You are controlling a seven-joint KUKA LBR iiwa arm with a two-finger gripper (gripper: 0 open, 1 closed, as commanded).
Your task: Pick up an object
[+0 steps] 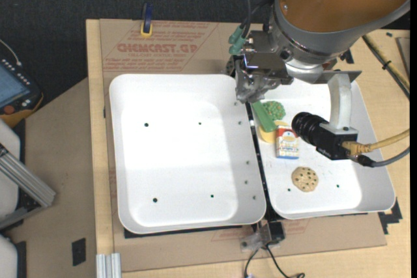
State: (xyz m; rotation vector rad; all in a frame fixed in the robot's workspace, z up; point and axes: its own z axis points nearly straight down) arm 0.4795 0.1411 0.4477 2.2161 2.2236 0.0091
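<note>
The right bin (365,195) holds a green object with a bumpy top (268,112), a yellow piece (268,133) under it, a small white and red carton (287,142) and a round cookie (305,179). My gripper (251,89) hangs low at the right bin's far left corner, just beside the green object and next to the wall between the two bins. The arm's big orange and grey wrist hides the gripper's upper part. I see nothing between the fingers.
The left bin (130,101) lies white with a few dark dots. A black cylinder with a yellow hose (322,133) sticks out over the right bin. Brown cardboard (163,42) lies under both bins, with a blue and yellow clip (147,21) at its far edge.
</note>
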